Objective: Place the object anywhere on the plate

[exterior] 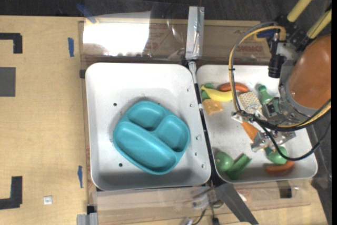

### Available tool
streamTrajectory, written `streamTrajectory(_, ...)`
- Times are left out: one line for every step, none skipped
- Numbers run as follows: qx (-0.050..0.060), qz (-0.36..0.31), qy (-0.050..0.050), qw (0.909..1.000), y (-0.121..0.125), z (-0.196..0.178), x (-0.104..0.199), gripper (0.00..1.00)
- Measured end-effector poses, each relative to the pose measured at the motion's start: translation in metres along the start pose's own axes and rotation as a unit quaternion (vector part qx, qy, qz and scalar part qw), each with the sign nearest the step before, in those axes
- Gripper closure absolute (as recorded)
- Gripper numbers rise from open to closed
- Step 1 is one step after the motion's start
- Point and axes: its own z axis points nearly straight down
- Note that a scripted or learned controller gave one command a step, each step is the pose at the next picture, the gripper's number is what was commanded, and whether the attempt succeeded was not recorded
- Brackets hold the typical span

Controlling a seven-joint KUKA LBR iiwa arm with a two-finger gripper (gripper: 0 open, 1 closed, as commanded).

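A blue divided plate (151, 136) lies in the left white bin (100, 87) with nothing on it. The right bin (226, 134) holds toy foods: a yellow banana (218, 95), a tan wedge (212, 107), an orange carrot piece (248, 128) and a green pepper (226, 162). My gripper (264, 140) hangs low over the right side of the right bin. It is just right of the carrot piece and above a green round item (277, 154). Cables and the wrist hide the gripper's tips.
A red-orange item (235, 87) and a green bottle (263, 95) lie at the back of the right bin. An orange-red piece (279, 168) lies at its front right. A black and yellow cable (235, 68) loops over that bin. A ridge (201, 129) divides the bins.
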Motion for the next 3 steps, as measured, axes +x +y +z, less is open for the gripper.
streamTrajectory(0.003,-0.087,0.001,0.9962,-0.027,-0.078,-0.041,1.0)
streamTrajectory(0.0,-0.329,0.0,0.9444,-0.001,-0.076,-0.006,1.0)
streamTrajectory(-0.002,-0.457,-0.001,0.8894,-0.001,-0.032,0.019,1.0)
